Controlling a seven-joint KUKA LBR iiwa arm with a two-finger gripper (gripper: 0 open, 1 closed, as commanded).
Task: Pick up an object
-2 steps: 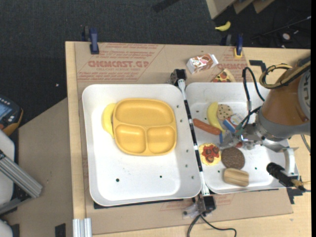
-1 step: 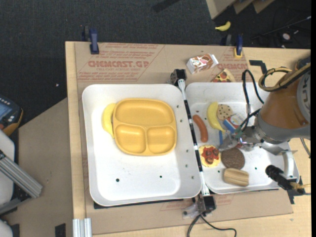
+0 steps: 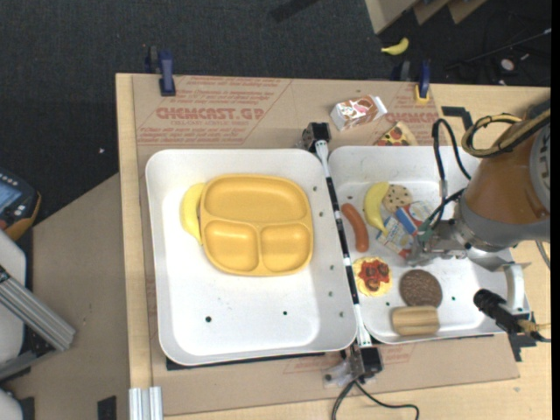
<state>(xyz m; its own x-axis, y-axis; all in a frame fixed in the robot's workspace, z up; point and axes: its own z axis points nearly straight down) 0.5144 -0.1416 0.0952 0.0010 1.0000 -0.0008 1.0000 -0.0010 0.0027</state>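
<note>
The right bin (image 3: 464,322) holds several toy foods. A red sausage (image 3: 355,226) lies by its left wall, with a yellow banana (image 3: 376,205) and a chip cookie (image 3: 397,196) beside it. A blue and white packet (image 3: 400,227) lies in the middle. Toward the front are a small pizza disc with red topping (image 3: 374,275), a brown patty (image 3: 421,288) and a tan bread roll (image 3: 414,320). My gripper (image 3: 420,245) reaches in from the right and hangs low over the packet's right end, just above the patty. The wrist hides what lies under it.
The left bin (image 3: 254,322) carries a yellow divided plate (image 3: 256,223) over a yellow disc (image 3: 190,210). Behind the bins on the bench lie a small snack box (image 3: 358,111) and a pizza slice toy (image 3: 396,136). Black cables loop near the arm at the right.
</note>
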